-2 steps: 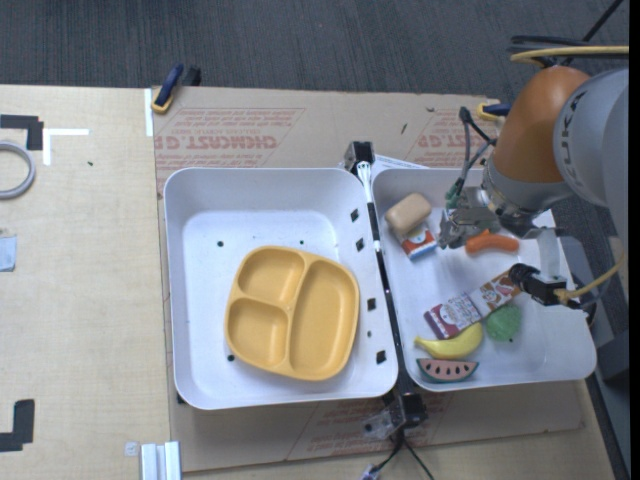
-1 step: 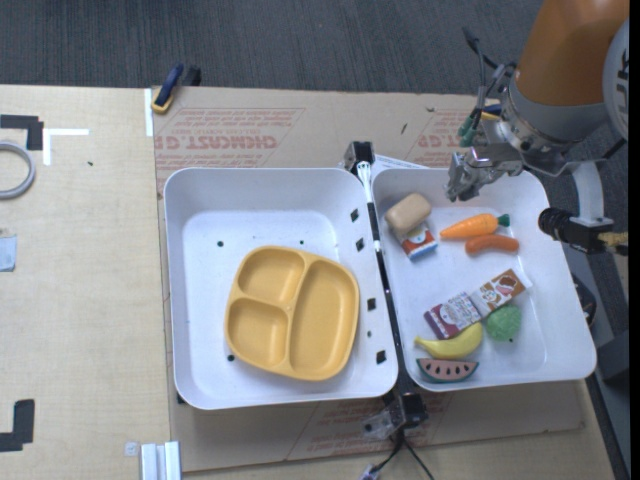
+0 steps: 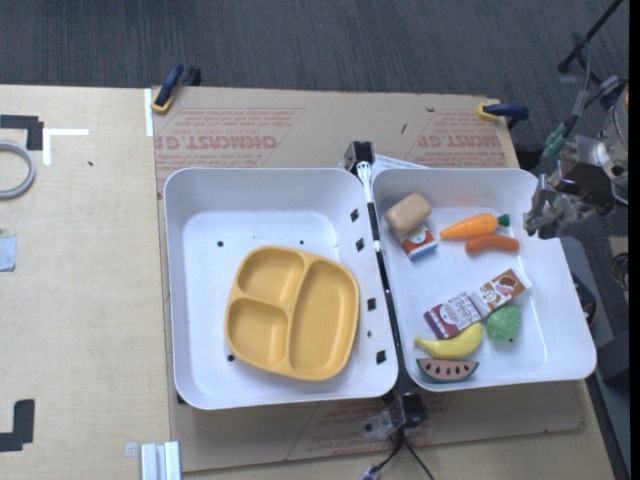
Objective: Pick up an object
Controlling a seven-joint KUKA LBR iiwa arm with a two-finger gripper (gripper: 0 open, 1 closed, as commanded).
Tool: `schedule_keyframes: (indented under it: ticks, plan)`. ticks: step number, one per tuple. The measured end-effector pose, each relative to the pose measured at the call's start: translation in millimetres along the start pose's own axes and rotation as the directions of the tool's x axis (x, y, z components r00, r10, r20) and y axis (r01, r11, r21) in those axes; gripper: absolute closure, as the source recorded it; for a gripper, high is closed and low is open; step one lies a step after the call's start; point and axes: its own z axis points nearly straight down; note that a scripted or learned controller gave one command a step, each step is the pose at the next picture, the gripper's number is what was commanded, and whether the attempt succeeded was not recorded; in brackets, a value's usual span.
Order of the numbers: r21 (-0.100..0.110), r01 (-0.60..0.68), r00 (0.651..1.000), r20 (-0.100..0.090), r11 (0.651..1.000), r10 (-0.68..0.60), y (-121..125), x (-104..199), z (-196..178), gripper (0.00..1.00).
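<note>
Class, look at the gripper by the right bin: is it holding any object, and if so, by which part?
Nothing is held. The gripper sits at the right bin's far right edge, apart from the carrot and the other toy foods.

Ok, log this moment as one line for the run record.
phase: approach | tool: over right bin's far right edge, nothing seen held | nearest: carrot | left bin: yellow tray
</note>
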Motion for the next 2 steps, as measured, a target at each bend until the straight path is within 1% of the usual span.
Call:
schedule_keyframes:
  ticks: [1,2]
  plan:
    - [0.003,-0.197,0.980,0.000,0.980,0.197,5.8,-25.4,123.5,1.00]
    - [0.001,-0.224,0.975,0.000,0.975,0.224,-3.1,10.7,42.6,1.00]
